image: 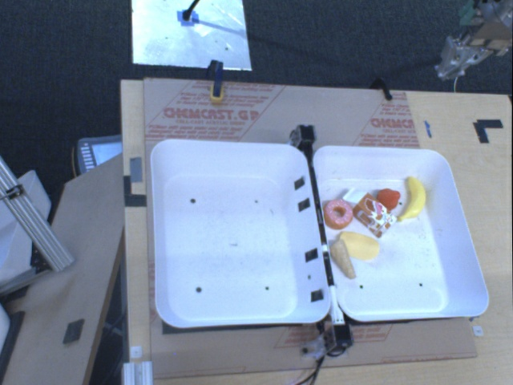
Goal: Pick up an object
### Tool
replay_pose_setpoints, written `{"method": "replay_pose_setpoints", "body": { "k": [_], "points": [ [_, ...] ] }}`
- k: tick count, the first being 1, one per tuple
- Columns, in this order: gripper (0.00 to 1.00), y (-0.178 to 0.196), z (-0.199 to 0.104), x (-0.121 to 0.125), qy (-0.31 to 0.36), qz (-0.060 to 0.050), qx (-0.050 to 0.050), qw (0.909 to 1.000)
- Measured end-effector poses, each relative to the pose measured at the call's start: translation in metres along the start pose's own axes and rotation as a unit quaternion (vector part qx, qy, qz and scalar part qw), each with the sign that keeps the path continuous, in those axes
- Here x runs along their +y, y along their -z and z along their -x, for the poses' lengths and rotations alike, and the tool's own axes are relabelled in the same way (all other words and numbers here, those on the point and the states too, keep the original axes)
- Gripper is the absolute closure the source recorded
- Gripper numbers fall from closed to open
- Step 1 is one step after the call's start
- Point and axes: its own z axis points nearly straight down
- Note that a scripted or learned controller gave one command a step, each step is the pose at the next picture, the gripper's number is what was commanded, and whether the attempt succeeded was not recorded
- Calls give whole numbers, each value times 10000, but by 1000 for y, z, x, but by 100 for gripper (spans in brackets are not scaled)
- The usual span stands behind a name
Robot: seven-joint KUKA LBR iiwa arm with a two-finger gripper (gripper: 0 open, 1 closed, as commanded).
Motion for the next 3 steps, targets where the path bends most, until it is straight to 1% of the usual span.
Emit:
{"method": "replay_pose_setpoints", "body": {
  "k": [3],
  "points": [
    [100, 34, -1, 4, 63, 59, -29, 10000]
  ]
}}
